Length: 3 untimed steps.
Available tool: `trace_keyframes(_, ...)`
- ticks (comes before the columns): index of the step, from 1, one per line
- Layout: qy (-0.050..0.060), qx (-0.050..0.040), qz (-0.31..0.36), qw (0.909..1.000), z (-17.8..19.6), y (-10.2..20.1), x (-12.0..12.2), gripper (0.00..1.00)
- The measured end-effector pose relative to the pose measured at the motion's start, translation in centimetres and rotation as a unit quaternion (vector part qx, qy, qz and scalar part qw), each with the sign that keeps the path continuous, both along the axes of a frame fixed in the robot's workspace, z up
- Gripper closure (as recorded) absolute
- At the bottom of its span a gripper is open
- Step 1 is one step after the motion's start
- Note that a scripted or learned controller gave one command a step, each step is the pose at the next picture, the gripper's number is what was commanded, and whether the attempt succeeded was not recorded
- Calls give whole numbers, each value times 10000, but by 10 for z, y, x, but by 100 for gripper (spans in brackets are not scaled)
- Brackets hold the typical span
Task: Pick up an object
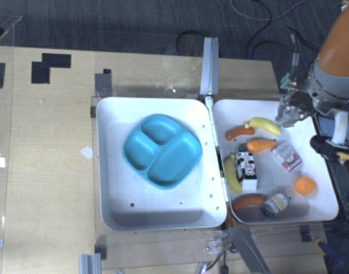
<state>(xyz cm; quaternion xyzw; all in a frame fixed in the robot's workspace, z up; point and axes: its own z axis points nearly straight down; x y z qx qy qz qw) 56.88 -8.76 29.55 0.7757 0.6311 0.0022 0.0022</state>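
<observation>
Overhead slanted view of the bench with two shallow white bins side by side. The arm (pixel 337 50) enters from the right edge of the frame, its orange band uppermost and the grey wrist below it, angled down and leftward toward the far right corner of the right bin (pixel 328 210). The gripper (pixel 288 114) sits at the end of the wrist, above that corner and just right of the yellow banana (pixel 264 125); how far its fingers are spread cannot be told, and nothing can be seen held between them.

Contents of the right bin, placed relative to the yellow banana: a red-orange sausage-shaped piece (pixel 239 132) lies touching its left end; a carrot (pixel 261 146) lies just below it; a small pink-and-white packet (pixel 286 155) lies below and to the right; a black-and-white carton (pixel 246 166) lies further below, with a second yellow-green banana (pixel 232 176) along the carton's left side, against the bin's left wall. An orange ball (pixel 304 185) lies well below and right. A reddish oval piece (pixel 248 201) and a small can (pixel 275 204) on its side lie nearest the bin's front wall.

The left bin (pixel 114 210) holds a blue divided plate (pixel 162 149), well left of the banana.
</observation>
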Motion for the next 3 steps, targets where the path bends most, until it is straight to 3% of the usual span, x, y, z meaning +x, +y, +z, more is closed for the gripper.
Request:
trace_keyframes(1,7,1,-281,9996,0,-10,-34,100)
trace_keyframes(2,-13,-3,-239,9997,11,-9,-33,100)
trace_keyframes(3,0,-6,-614,9981,50,-96,-10,100)
